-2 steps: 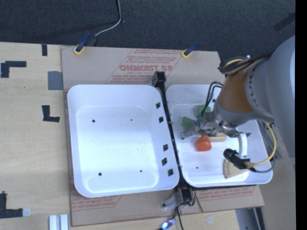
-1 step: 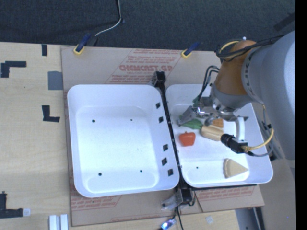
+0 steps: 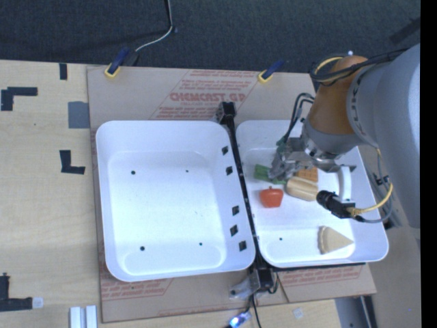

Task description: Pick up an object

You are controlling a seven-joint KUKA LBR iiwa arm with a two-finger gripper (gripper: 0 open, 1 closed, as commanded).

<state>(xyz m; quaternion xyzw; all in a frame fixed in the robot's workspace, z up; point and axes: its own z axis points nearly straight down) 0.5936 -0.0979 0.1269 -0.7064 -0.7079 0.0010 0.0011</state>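
The grey arm [image 3: 392, 94] is reaching in from the right, its orange band [image 3: 333, 108] sitting above the wrist. The gripper [image 3: 278, 175] is pointing down and leftward.

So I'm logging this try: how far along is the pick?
Done: the pincer is down in the right bin, at the green piece. In hand: nothing visibly held. Left: grasping and lifting; the red piece, tan cylinder and wedge lie loose.

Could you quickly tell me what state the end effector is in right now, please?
End effector: low in the right bin, over the green item beside the red tomato-like object; open or closed cannot be told.
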